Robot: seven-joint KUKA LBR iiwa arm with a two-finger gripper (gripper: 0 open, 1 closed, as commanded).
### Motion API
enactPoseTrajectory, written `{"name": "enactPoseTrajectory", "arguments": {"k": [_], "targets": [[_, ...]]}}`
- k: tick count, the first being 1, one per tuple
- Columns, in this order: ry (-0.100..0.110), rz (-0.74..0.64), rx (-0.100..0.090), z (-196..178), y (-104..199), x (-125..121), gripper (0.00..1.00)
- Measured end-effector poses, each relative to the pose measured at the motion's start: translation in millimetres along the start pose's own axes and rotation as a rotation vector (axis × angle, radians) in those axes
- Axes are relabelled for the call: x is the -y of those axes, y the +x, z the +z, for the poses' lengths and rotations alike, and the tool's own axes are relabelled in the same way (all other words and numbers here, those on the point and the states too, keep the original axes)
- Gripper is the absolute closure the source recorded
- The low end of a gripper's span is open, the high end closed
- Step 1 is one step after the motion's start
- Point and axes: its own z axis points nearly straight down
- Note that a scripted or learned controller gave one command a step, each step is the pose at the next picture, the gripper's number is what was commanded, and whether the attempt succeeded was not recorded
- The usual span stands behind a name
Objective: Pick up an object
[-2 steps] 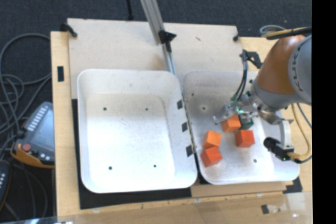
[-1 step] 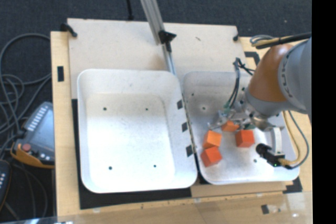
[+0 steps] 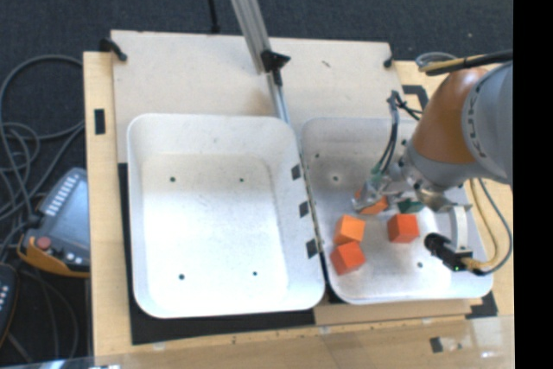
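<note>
While my arm hangs over the right bin (image 3: pixel 346 134), its gripper (image 3: pixel 380 201) sits low by a small orange piece (image 3: pixel 373 206), and I cannot tell from here whether anything is grasped. Just below and left of it lie two orange cubes, one (image 3: pixel 350 229) touching the other (image 3: pixel 346 257); a third cube (image 3: pixel 403 228) rests just below and right. They look light, rigid and matte, likely easy to pinch. I'd take the lone cube across two flat opposite faces, since its sides stand free.
</note>
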Motion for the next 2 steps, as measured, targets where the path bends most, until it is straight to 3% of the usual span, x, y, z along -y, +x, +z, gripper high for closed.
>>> {"name": "enactPoseTrajectory", "arguments": {"k": [1, 2], "targets": [[0.002, -0.019, -0.006, -90.1, 82.4, -22.3, 1.0], [0.001, -0.012, -0.002, -187.2, 69.8, -42.4, 1.0]]}}
